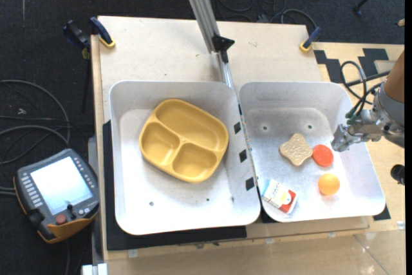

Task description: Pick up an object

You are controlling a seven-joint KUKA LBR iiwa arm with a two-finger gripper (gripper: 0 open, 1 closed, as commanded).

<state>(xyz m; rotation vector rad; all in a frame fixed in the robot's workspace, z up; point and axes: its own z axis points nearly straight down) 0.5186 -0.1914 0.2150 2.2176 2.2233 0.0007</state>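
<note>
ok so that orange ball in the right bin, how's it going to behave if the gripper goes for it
The orange ball looks round and smooth, so it will probably roll if nudged. It lies free on the bin floor, apart from the red piece, so nothing would likely stop it. Its curved sides may slip from the gripper unless squeezed across the middle.

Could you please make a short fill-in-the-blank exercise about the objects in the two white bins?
1. The yellow divided plate lies in the ____ bin.
2. The red ball touches the piece of ____ beside it.
3. The orange ball lies nearer the camera than the ____ ball.
4. The end effector hangs above the ____ bin.

Missing words: left; toast; red; right
</note>
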